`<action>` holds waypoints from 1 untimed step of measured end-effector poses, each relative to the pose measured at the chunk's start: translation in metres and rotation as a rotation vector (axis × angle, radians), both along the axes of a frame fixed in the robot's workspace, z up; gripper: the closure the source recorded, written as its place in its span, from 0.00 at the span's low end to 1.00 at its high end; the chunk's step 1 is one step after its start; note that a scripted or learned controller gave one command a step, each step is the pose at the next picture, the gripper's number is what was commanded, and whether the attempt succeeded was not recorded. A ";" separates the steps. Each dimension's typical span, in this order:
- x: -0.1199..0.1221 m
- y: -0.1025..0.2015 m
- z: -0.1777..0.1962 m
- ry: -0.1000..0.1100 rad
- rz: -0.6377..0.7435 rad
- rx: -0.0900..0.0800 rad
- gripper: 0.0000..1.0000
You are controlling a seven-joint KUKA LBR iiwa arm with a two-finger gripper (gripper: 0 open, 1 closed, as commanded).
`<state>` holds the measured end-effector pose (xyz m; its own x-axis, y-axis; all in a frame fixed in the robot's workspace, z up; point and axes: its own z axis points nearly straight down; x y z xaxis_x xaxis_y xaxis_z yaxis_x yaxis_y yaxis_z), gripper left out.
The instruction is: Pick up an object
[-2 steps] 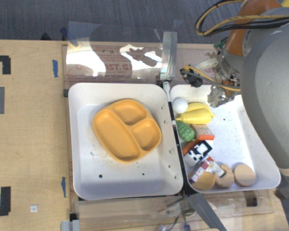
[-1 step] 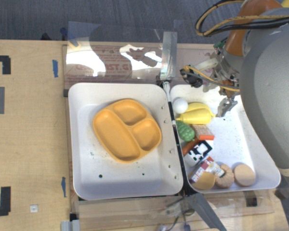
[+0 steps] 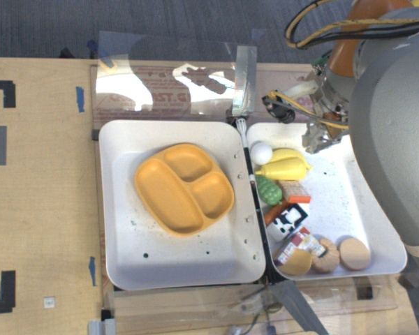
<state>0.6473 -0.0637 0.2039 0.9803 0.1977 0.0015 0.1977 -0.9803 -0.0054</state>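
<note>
- Camera view: the gripper [image 3: 320,137] hangs at the right bin's [image 3: 377,253] twelve o'clock, holding nothing; its spread I cannot tell.
- The yellow toy [image 3: 285,166] lies just beside it, toward eight o'clock.
- I'd centre over that toy before descending, clear of the white egg [image 3: 261,152].

Grey arm [image 3: 394,138] in from the right; orange-banded wrist bent down; gripper [image 3: 320,139] low.

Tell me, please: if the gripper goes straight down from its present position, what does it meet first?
Probably the bare floor of the right bin. The gripper hangs right of the yellow toy, though depth is unclear.
</note>
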 end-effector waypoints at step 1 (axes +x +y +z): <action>0.000 0.000 -0.001 0.001 0.000 0.000 0.00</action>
<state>0.6471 -0.0637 0.2032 0.9803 0.1974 0.0002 0.1974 -0.9803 -0.0058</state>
